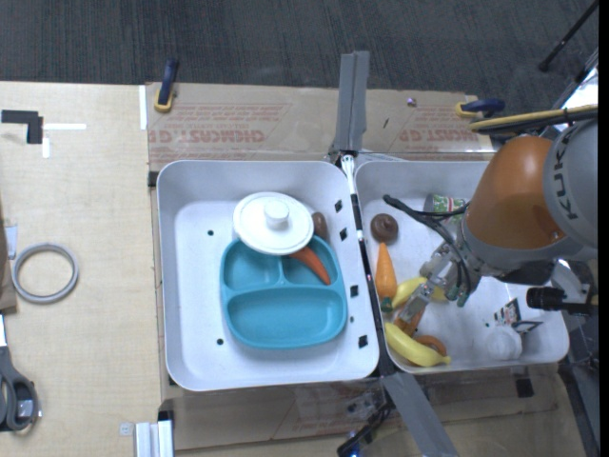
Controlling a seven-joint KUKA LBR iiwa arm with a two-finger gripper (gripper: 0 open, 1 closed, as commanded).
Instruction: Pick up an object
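The arm [519, 208] hangs over the right bin [476, 174]; whether its fingers [436, 279] are wide or narrow I cannot tell. A banana [411, 291] lies just beside them: light, soft, smooth-skinned, probably best pinched across its middle.

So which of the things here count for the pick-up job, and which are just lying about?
For the job:
gripper, low in the right bin
carrot
bananas
brown round piece
green can

Lying about:
left bin with blue tray, white lid, orange piece
tape roll
scissors
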